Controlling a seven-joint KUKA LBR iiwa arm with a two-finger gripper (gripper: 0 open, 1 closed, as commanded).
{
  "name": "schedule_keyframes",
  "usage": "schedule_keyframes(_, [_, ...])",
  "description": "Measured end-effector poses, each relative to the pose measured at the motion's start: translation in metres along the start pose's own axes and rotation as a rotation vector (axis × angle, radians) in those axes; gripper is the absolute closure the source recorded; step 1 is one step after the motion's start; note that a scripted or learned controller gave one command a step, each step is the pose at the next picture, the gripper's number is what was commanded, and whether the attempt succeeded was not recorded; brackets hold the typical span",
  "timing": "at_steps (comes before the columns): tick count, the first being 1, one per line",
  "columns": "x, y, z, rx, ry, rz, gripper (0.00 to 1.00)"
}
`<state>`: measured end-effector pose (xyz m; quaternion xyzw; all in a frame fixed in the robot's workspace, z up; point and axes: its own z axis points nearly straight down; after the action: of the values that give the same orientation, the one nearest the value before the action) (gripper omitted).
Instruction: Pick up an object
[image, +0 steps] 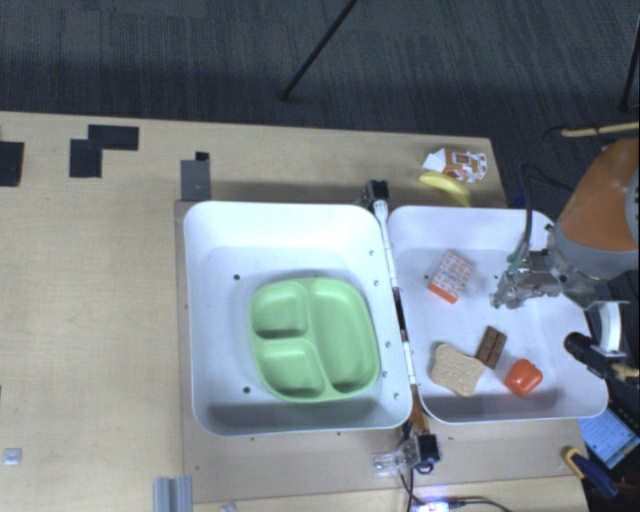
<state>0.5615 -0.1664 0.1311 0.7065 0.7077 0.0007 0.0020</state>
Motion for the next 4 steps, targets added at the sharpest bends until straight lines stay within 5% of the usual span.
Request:
schedule_keyframes(1, [0.001, 0.0, 0.001, 0.0, 0.002, -0.001, 0.0])
schedule_keyframes(2, [0.036, -0.073, 0.044, -0.002, 0.001, 0.0, 0.0])
schedule_keyframes(3, [0.036, -0.07, 0.033, -0.009, 0.001, -0.001, 1.0])
schedule_keyframes(4, [0.036, -0.071, 0.033, -0.009, 0.001, -0.001, 0.0])
